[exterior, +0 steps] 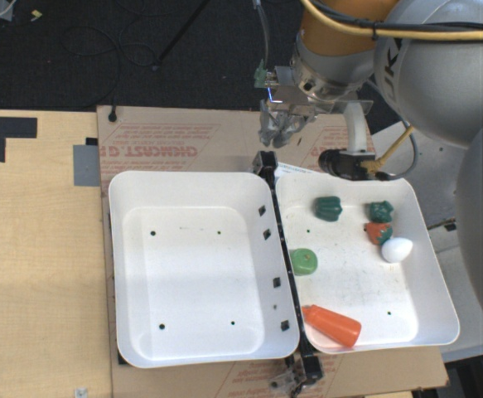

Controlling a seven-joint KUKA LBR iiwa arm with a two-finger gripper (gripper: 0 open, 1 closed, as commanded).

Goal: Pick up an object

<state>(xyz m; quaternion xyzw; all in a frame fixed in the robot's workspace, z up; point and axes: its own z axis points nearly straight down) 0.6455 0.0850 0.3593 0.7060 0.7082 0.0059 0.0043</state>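
My tool hangs above the cardboard-covered counter at the twelve o'clock edge of the two smooth white plastic bins, and I cannot tell how it is set. In the right bin lie a tapered orange carrot at six o'clock, a flat green disc at nine, a lumpy dark green pepper at eleven, and a rounded white egg at three. The left bin has four small dark holes in its floor.

I see two shallow white bins of smooth, slightly glossy plastic on a matt brown printed cardboard sheet; the pale bench looks like fine-grained wood, the grey arm shell satin-smooth.
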